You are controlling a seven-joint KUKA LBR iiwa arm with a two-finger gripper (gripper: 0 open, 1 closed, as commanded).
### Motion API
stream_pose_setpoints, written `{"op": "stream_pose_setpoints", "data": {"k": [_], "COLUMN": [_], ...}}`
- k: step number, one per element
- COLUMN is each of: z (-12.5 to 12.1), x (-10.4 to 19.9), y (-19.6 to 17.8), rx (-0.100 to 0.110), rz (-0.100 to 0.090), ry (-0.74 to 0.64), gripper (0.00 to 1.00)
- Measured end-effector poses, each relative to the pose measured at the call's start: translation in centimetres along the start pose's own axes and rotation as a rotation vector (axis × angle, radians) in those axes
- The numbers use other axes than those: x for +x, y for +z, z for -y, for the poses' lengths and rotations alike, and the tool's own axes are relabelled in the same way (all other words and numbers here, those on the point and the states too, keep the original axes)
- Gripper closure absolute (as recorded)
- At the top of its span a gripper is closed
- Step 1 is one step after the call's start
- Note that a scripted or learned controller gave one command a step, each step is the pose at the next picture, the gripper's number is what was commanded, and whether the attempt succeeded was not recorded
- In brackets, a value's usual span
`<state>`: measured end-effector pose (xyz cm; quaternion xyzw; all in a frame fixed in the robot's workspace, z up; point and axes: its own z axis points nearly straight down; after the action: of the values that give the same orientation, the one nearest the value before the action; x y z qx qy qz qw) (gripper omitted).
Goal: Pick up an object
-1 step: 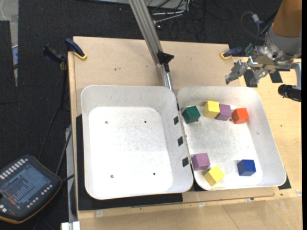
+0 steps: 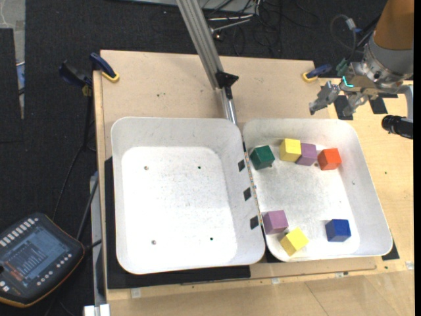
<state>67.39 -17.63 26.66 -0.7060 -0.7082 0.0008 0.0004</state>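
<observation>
Where the two white bins sit side by side, a pale wooden tabletop [image 2: 171, 78] is seen beneath them, with dark floor around it. The left bin [image 2: 128, 137] is the wider of the two, and only dark specks are seen on its floor. The right bin [image 2: 368, 203] touches it along a shared edge marked by small black tabs. A grey metal pole [image 2: 197, 28] is seen slanting down from the far side to the point where the bins meet.

The grey arm with its orange band [image 2: 398, 18] is seen at the far right, above the far right corner of the tabletop. Its end effector [image 2: 329, 101] is held just beyond the far rim of the right bin, clear of every block; whether the fingers are apart or together cannot be told, and nothing is seen between them.

A handheld control pendant [image 2: 33, 259] is seen lying on the floor at the near left.

Seven blocks are seen in the right bin. Along the far side, from left to right, a green block [image 2: 262, 156], a yellow block [image 2: 290, 150], a purple block [image 2: 306, 154] touching it, and an orange block [image 2: 329, 158] are lined up. Toward the near side, a second purple block [image 2: 275, 220] is found by the left wall, a second yellow block [image 2: 294, 240] just nearer, and a blue block [image 2: 337, 230] further right.
</observation>
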Motion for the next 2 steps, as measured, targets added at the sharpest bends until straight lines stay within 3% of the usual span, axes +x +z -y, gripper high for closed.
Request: {"op": "stream_pose_setpoints", "data": {"k": [2], "z": [0.8], "x": [-0.8], "y": [10.6], "rx": [0.002], "rz": [0.000], "ry": [0.004], "gripper": [0.00]}}
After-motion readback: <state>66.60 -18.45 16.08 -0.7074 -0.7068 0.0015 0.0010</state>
